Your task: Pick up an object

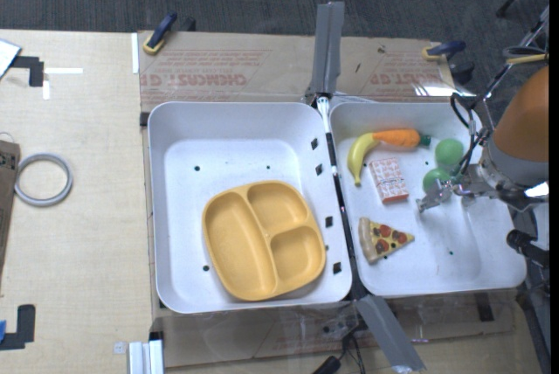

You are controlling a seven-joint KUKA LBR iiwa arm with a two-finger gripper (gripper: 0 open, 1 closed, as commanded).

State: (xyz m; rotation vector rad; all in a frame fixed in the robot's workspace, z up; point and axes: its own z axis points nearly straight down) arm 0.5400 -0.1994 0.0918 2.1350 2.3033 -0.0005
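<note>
- Claw (434, 199): we see it low in the right bin (437, 272), beside the pizza slice (383, 238); we cannot tell its opening, and nothing shows in it.
- Yellow plate (262, 238): left of the pizza slice, in the other bin.
- Banana (357, 155), carrot (397, 137), green balls (448, 151): beyond the pizza slice, all unlifted; we judge the pick not yet done.

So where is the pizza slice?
The pizza slice lies in the right bin, near its front-left corner, just below the small red-and-white box and beside the divider between the bins.

A tape roll (41, 179) lies on the bench (79, 276), left of the bins.
</note>
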